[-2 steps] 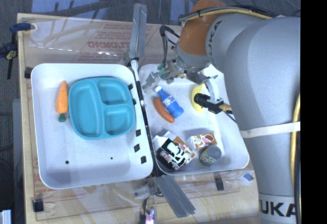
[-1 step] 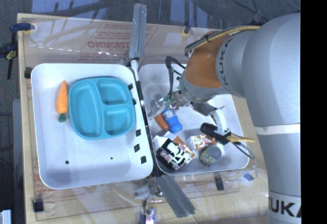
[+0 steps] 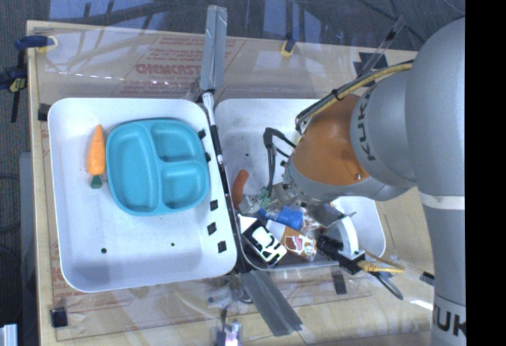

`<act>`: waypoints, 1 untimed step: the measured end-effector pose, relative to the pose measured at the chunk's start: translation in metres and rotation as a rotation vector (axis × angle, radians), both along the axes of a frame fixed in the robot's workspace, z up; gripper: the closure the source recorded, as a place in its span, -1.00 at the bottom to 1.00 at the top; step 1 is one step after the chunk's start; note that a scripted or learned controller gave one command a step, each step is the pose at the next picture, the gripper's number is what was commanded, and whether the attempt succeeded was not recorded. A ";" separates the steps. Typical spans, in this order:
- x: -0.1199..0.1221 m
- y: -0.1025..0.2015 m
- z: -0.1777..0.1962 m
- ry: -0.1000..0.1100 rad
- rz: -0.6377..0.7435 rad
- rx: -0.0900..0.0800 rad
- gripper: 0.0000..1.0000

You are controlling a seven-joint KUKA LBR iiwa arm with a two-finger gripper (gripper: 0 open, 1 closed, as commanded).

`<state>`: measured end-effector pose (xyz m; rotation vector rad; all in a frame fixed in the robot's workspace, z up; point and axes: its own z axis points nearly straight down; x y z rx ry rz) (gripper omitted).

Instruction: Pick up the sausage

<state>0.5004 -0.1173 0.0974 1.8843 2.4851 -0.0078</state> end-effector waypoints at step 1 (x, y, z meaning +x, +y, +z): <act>0.022 0.001 -0.003 0.011 -0.027 0.000 -1.00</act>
